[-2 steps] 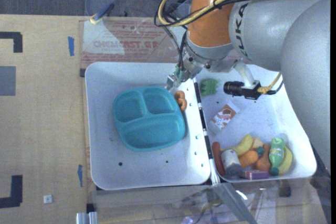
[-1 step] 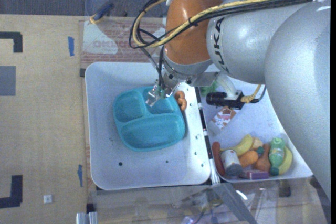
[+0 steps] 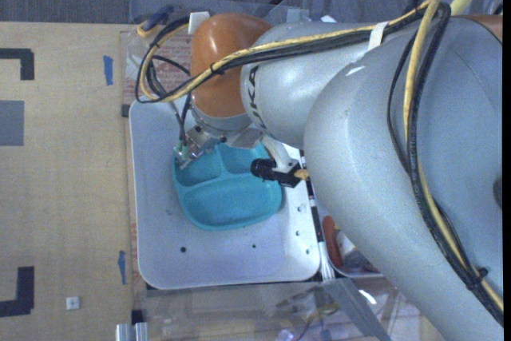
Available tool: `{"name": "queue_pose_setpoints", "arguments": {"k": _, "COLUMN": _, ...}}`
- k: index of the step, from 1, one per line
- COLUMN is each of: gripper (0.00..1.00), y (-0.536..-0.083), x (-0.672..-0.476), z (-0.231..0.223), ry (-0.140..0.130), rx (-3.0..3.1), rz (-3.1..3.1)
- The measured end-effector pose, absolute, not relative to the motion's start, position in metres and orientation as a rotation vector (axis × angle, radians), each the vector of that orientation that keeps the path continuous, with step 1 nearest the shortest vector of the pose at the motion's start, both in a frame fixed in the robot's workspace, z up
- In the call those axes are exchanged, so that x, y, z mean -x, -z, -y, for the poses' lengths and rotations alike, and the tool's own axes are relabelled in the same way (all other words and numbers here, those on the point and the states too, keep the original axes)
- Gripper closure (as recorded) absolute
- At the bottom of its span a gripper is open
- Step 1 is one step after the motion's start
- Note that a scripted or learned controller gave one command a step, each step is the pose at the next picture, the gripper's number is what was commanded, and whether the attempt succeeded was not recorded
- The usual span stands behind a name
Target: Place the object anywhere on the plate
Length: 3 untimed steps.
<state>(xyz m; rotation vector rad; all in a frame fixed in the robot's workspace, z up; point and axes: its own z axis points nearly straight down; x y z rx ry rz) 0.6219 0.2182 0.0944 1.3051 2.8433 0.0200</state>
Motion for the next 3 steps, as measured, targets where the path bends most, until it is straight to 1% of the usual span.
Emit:
{"name": "queue_pose_setpoints", "arguments": {"k": 1, "gripper": 1.0, "y": -0.14, "x": -0.601, "z": -0.21, "ry": -0.002, "rx": -1.816, "rz": -2.561}}
{"name": "queue_pose_setpoints", "arguments": {"k": 2, "gripper": 1.0, "y": -0.159, "x": -0.542, "z": -0.156, "ry": 0.0, "rx": -1.36, "rz": -2.833}}
{"name": "queue_pose_setpoints", "arguments": {"k": 3, "gripper": 1.0, "y": -0.113, "x": -0.557, "z": -0.201, "ry": -0.018, "rx": -0.995, "rz": -2.964}}
